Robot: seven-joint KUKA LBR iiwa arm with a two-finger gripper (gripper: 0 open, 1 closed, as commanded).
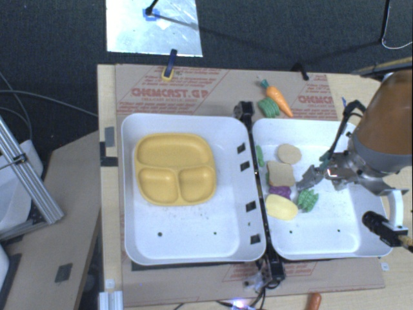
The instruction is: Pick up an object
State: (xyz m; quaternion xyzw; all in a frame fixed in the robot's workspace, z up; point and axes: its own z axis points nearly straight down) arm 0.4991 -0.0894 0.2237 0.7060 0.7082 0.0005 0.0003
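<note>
Two shallow white bins sit side by side on the worktop (pixel 193 89), and the arm (pixel 387 118) reaches into the right bin (pixel 322 234) from the right edge. Its gripper (pixel 310 178) hangs low over that bin, the dark fingers (pixel 314 173) pointing left toward a small cluster of toy food. Whether the fingers are spread or closed cannot be told from this angle, and nothing is visibly caught between them.

Just below the fingers lies a green leafy piece (pixel 307 200), close to or touching the tips; contact cannot be confirmed. Left of the fingers sits a tan square slice (pixel 281 172), with a round beige disc (pixel 289 154) above it and a purple piece (pixel 280 190) tucked under its lower edge. Below and left of the fingers rests a yellow lemon-like piece (pixel 281 206), just beside the green leafy piece. A thin green strip (pixel 259 155) lies farther left by the bin's wall.

Well to the left of the fingers, the left bin (pixel 193 237) holds a yellow divided plate (pixel 174 168). Beyond the right bin, above and left of the fingers, a toy carrot (pixel 279 99) lies on the worktop.
</note>
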